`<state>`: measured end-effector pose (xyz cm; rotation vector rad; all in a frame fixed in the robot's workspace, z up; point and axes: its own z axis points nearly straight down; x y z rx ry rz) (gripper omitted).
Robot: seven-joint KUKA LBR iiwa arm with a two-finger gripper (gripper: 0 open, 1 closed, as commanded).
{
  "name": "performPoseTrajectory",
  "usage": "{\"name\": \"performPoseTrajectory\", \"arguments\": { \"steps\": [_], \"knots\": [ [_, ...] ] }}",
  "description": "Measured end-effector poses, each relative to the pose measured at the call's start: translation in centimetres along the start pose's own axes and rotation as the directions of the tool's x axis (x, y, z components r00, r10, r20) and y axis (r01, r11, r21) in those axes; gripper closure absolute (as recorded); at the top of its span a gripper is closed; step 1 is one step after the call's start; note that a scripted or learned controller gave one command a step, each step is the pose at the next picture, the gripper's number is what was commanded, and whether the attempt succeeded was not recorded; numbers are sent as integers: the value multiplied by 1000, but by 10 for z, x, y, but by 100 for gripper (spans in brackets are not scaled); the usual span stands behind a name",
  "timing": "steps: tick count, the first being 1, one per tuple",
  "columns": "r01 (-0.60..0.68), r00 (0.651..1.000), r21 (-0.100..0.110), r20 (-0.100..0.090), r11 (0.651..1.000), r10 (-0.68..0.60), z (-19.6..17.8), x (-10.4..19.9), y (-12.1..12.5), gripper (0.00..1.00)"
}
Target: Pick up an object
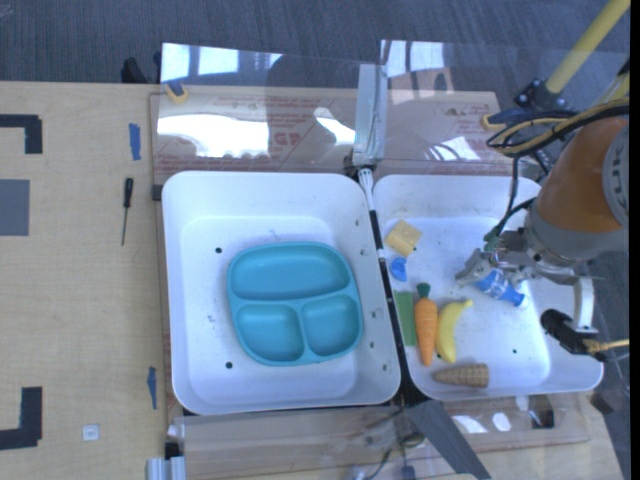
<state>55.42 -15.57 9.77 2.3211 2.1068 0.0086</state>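
So the gripper (497, 271) is down in the right bin (520, 363), fingers spread a little around 1 blue-and-white object (499, 286) (can't tell if they're actually pinching it or just touching). Just left of that sit 1 banana (449, 328) and 1 carrot (426, 328) side by side, with 1 green stick (405, 317) against the bin wall. 1 waffle cone (461, 375) lies below them, 1 yellow block (403, 238) and 1 small blue piece (398, 269) above. The left bin (190, 268) holds 1 teal divided plate (294, 301), 3 compartments.
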Motion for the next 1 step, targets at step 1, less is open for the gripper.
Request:
{"name": "performPoseTrajectory", "arguments": {
  "steps": [1],
  "knots": [
    [32,999,-2,-4,999,-32,-131,94,4,100]
  ]
}}
